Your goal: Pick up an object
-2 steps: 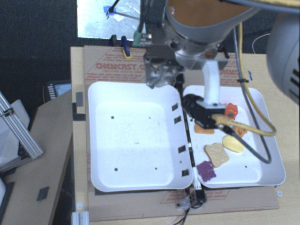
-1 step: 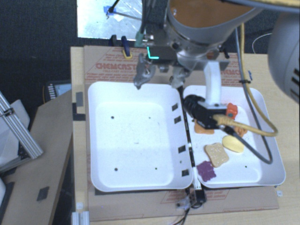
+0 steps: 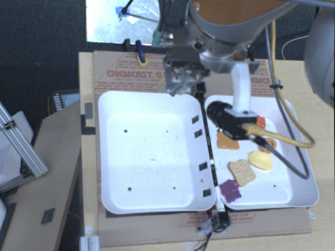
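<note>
two bins: right bin holds toast slice, yellow piece, purple piece; gripper hangs at the far rim of left bin; i cannot tell its jaw state.

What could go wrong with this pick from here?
1. The gripper hangs at the back rim of the left bin, while the visible items lie in the right bin; descending here would likely grab nothing or strike the rim.
2. The tan piece, yellow piece and purple piece lie close together, so a grasp may nudge a neighbour.
</note>
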